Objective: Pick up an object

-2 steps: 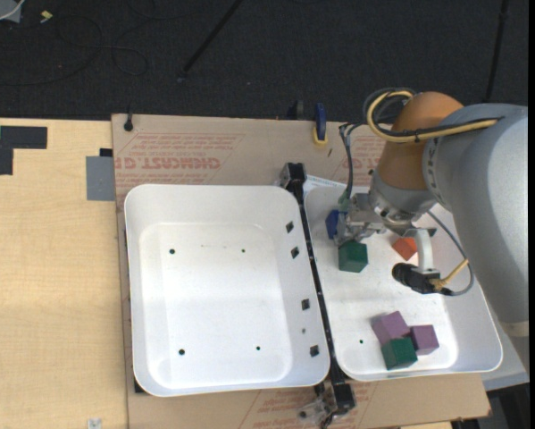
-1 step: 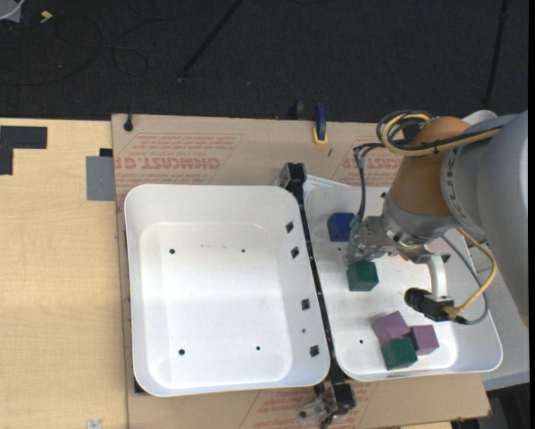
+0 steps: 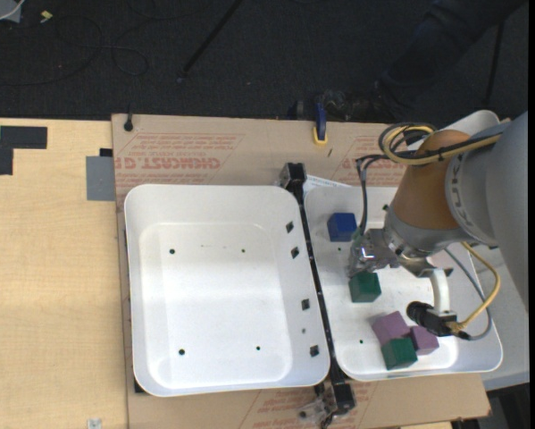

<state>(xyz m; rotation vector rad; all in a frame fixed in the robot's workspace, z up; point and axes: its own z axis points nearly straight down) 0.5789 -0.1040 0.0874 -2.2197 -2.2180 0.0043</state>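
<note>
My gripper (image 3: 366, 262) hangs over the middle of the right bin (image 3: 481, 351), at the end of the grey arm with its orange band. Right at its tip, on the near side, is a dark green block (image 3: 365, 288), touching or almost touching it. A blue block (image 3: 342, 226) lies just beyond the gripper toward the bin's far left. Near the front of the bin, two purple blocks (image 3: 391, 326) (image 3: 425, 340) and a second green block (image 3: 399, 354) sit packed together.
The left bin (image 3: 142, 239) adjoins the right one along a black divider with clips (image 3: 305, 266). Cables (image 3: 468, 315) loop from the wrist over the right bin's right side. Both bins rest on a cardboard sheet (image 3: 204, 155) on the wooden bench.
</note>
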